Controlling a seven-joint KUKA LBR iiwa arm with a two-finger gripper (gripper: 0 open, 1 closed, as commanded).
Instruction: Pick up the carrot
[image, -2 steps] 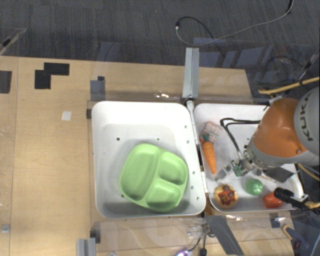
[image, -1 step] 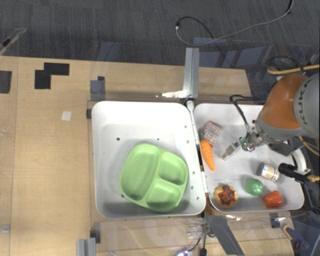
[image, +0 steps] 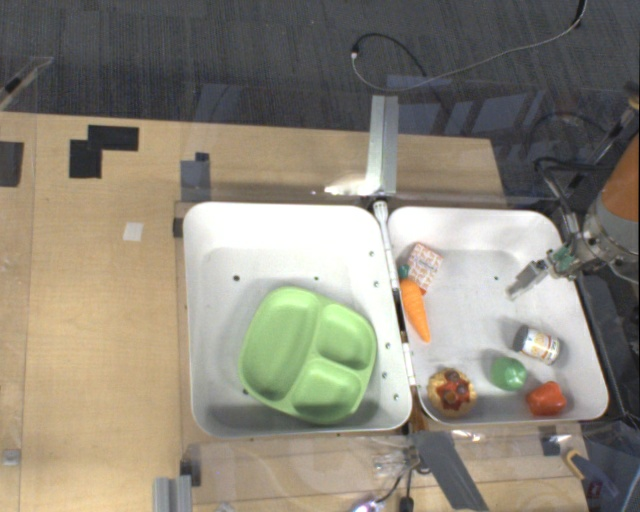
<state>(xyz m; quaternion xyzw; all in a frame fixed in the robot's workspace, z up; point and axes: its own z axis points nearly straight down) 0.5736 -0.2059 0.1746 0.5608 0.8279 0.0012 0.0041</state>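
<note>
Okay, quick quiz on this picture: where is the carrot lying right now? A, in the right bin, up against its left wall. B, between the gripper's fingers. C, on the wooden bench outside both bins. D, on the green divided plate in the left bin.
A: the carrot lies in the right bin along its left wall, just below a small patterned packet, well apart from the gripper.

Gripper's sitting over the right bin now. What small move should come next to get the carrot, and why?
Probably shift the gripper left across the right bin toward the carrot. The gripper hangs near the bin's right wall, while the carrot lies against the divider on the left, just below a small packet, so it needs lateral travel before any descent.
</note>
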